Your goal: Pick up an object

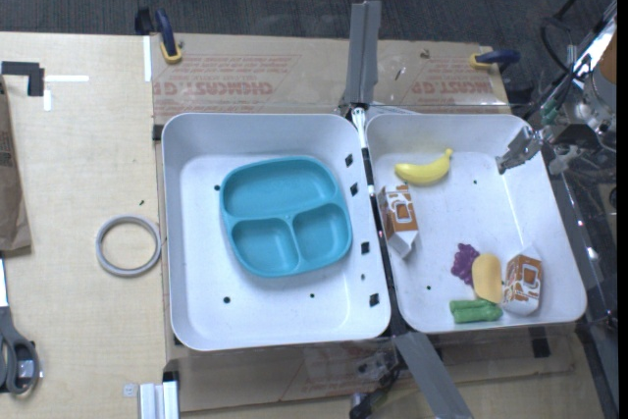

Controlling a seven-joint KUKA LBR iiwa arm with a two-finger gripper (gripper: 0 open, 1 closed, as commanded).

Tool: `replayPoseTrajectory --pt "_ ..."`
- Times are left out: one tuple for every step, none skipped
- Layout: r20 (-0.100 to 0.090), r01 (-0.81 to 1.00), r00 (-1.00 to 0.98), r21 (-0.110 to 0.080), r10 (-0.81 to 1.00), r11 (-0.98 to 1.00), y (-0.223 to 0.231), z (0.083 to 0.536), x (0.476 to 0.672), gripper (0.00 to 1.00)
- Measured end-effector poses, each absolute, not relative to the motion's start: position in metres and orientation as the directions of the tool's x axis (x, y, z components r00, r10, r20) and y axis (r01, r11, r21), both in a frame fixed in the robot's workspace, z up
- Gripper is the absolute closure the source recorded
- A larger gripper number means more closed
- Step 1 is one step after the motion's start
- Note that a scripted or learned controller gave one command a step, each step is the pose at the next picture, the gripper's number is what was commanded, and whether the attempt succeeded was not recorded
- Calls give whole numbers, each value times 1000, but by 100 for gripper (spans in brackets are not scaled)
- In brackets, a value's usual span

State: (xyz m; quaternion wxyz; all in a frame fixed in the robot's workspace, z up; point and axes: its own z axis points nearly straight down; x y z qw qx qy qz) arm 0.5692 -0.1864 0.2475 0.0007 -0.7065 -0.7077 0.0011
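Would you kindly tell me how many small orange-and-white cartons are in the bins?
2: one carton against the right bin's left wall, the other carton near its lower right corner beside the yellow piece.

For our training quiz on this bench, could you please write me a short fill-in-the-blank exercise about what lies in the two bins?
1. The light blue plastic divided tray lies in the ____ white bin.
2. That tray has ____ compartments.
3. The yellow toy banana lies in the ____ white bin.
4. The small green plastic piece lies near that bin's ____ edge.

Missing words: left; three; right; front
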Motion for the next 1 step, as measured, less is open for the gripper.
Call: replayPoseTrajectory --pt "-2 1000 5 -1 1000 -5 -180 328 612 0"
